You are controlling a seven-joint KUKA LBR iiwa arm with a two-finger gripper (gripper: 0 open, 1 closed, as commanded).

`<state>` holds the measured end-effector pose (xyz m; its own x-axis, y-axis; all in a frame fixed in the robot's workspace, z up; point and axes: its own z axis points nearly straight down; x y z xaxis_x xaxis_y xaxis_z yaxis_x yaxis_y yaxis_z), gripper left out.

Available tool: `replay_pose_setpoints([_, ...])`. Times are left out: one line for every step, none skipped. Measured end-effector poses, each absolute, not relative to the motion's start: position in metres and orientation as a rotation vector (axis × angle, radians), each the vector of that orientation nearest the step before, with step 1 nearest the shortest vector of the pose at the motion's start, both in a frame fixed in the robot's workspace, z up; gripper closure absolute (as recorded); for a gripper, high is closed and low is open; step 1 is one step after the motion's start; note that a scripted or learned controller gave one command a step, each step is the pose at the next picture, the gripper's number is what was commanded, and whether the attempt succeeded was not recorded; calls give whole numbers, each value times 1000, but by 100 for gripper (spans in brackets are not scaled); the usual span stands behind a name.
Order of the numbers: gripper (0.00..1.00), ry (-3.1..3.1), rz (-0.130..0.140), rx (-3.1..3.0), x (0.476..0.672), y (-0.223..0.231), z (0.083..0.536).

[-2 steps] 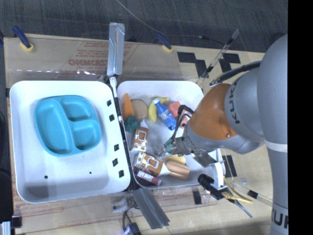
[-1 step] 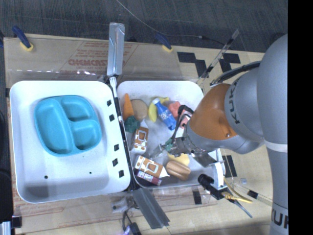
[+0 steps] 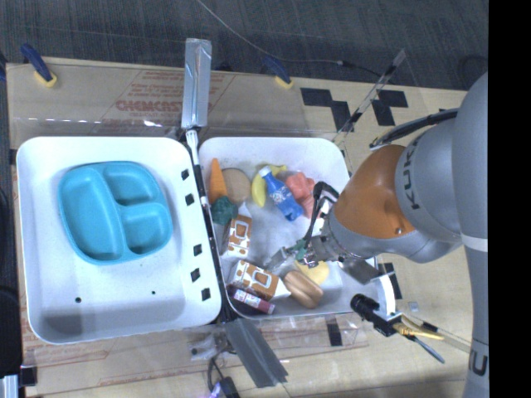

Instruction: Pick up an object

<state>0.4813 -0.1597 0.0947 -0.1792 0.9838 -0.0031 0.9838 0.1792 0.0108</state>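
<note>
Gripper (image 3: 300,254) hovers at the right white bin's (image 3: 249,149) five o'clock, fingers unreadable; the tan plastic bun (image 3: 304,288) looks light, smooth, best pinched across.

A pale wooden bench (image 3: 99,89) with black markings sits against dark grey carpet (image 3: 99,11) crossed by a thin cable (image 3: 217,23).

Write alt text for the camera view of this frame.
The grey arm's end effector reaches into the right shallow white bin, low among toy foods such as an orange carrot and a tan bun. The left white bin holds a light-blue divided plastic tray.
</note>
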Motion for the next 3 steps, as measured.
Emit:
replay_pose_setpoints([0, 2486, -12, 1912, 535, -118, 91])
replay_pose_setpoints([0, 2309, -7, 2139, 587, -144, 91])
replay_pose_setpoints([0, 2374, -29, 2075, 634, -134, 90])
